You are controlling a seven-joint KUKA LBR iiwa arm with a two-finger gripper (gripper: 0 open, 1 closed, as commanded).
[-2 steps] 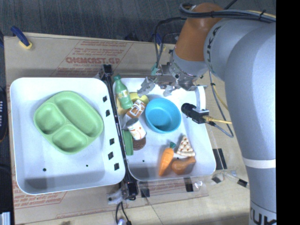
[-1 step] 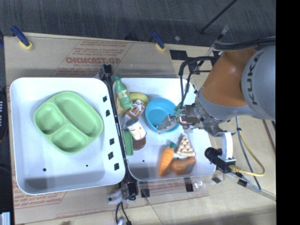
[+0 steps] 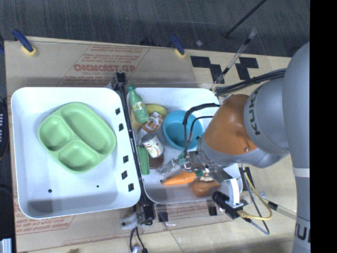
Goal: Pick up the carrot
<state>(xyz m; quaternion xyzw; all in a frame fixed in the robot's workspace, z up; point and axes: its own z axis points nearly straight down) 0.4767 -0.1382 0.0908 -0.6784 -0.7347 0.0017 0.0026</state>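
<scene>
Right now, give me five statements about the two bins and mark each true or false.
1. The carrot lies in the right bin. True.
2. The green tray sits in the right bin. False: it is in the left bin.
3. The blue bowl is in the same bin as the carrot. True.
4. The carrot rests inside the blue bowl. False: it lies on the bin floor, nearer the camera than the bowl.
5. The green bottle lies by the divider between the bins. True.
</scene>
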